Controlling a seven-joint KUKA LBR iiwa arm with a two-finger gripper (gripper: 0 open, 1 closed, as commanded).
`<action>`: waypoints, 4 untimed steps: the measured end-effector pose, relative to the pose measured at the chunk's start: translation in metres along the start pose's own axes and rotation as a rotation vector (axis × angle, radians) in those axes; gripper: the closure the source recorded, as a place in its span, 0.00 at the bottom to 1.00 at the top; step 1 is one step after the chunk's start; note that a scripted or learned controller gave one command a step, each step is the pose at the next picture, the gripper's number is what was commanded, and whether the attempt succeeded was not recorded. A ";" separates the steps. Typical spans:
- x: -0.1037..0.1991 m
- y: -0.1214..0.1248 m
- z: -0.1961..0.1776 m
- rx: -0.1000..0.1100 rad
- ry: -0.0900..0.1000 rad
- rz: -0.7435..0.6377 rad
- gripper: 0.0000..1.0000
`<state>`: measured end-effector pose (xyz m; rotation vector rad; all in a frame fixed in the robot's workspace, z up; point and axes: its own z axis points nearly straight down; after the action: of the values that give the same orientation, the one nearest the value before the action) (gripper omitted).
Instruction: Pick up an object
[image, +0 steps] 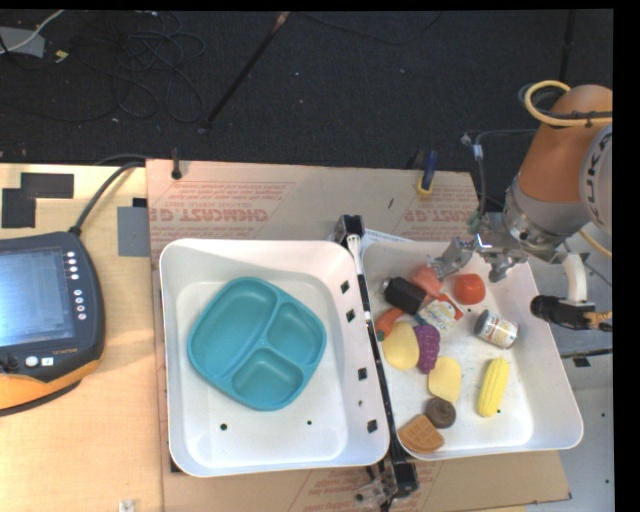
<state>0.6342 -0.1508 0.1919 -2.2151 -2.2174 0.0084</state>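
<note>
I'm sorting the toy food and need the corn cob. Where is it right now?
The corn cob lies in the right bin, near its right side, just below the small can and right of a yellow toy.

Evenly and brightly lit from overhead; whites of both bins (255, 255) near overexposed, with soft, short shadows. Dark and underexposed along the top; slightly soft focus throughout, coarse resolution.

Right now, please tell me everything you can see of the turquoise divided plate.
The turquoise plate looks like smooth plastic, with rounded corners and three compartments: one long, two smaller. It lies flat and face up, turned at an angle, on the floor of the left white bin, near its middle. Nothing lies in it, and no other object touches it.
</note>
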 end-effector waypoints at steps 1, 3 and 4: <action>0.033 -0.005 0.089 -0.010 -0.002 0.000 0.00; 0.022 0.008 0.092 0.010 0.002 -0.001 1.00; 0.022 0.009 0.091 0.002 0.001 -0.001 0.00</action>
<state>0.6425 -0.1286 0.1005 -2.2129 -2.2170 0.0097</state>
